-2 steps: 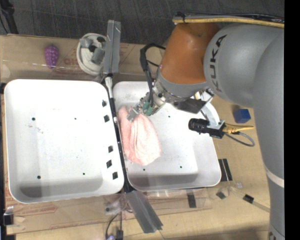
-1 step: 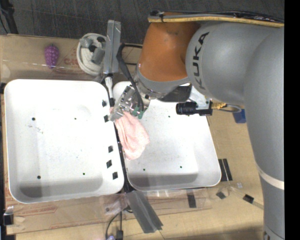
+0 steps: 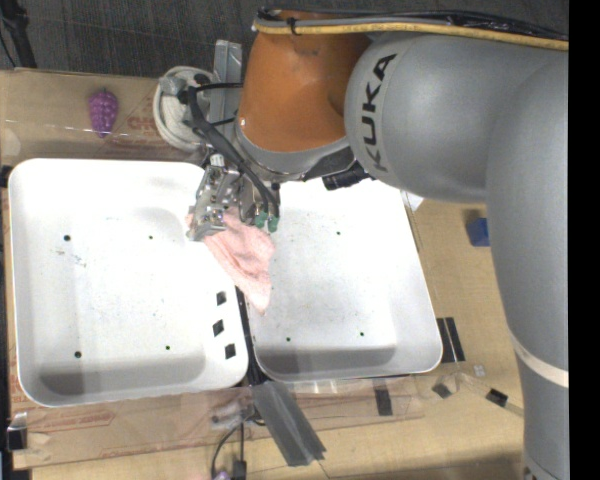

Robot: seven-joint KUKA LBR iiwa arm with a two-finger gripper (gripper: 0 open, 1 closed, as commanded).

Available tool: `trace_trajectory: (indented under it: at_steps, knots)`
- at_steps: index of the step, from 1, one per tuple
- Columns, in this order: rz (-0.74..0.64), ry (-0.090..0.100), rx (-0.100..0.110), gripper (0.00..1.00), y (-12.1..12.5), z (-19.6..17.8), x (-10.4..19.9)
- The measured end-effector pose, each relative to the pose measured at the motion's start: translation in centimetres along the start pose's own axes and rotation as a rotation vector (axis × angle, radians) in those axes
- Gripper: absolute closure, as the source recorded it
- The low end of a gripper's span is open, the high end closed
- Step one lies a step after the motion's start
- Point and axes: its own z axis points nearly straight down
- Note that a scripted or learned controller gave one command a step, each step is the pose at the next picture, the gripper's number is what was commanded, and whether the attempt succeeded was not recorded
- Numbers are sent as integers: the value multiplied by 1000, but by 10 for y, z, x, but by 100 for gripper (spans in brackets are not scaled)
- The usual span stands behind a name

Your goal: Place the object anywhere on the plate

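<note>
From my station, nearest the camera at six o'clock, I see one dark bar (image 3: pixel 288 425) on the bench edge. Beyond it sit two white bins: the left bin (image 3: pixel 40 268) and the right bin (image 3: pixel 380 308), side by side. One pink cloth (image 3: pixel 245 253) hangs over their shared rim, draped because its top corner is pinched in the gripper (image 3: pixel 217 208), fingers closed on the fabric. I judge it lifted for carrying. I count no plate in either bin. Farthest, at eleven o'clock, lies one purple object (image 3: pixel 103 110), beside one white round fixture (image 3: pixel 178 103).
</note>
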Motion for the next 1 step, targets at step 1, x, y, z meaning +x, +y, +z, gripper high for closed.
trace_trajectory:
  at_steps: [1]
  knots:
    - [-113, -1, 0, 100, 50, 10, -5]
